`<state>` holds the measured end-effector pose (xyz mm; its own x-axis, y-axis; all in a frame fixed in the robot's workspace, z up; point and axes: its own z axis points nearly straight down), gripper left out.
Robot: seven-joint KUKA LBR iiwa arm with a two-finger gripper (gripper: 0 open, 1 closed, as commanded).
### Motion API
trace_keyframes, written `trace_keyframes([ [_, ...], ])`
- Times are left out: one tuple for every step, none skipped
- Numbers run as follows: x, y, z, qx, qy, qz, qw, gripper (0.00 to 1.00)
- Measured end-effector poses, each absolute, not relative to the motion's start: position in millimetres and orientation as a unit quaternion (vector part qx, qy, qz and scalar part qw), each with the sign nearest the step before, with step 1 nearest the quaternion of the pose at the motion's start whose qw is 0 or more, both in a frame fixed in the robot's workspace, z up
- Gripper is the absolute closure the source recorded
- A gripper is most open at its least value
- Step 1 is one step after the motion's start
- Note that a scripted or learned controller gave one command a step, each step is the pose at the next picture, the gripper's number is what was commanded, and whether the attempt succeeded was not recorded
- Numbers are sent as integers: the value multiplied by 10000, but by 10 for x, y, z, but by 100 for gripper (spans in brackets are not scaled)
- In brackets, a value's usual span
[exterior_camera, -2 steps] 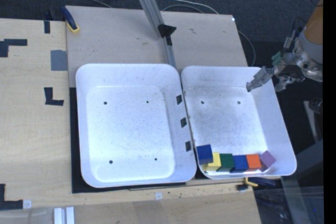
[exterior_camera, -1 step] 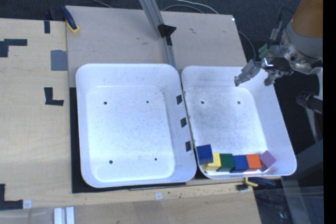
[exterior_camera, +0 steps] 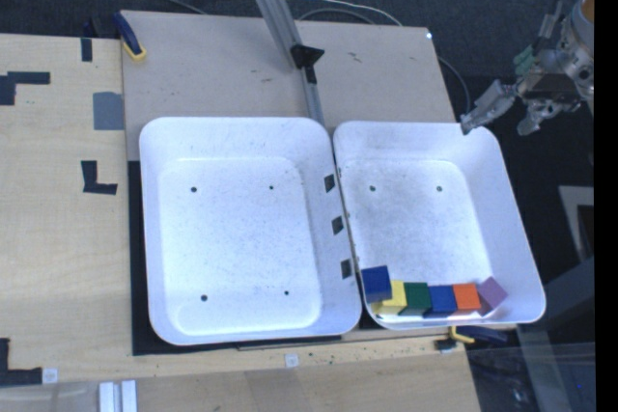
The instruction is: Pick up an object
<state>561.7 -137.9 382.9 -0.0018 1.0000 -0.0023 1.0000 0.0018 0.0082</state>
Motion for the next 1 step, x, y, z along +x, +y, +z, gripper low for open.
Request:
trace_keyframes([
  [5348, -1058, 1275, 7067, 7075, -30, -44, 0],
])
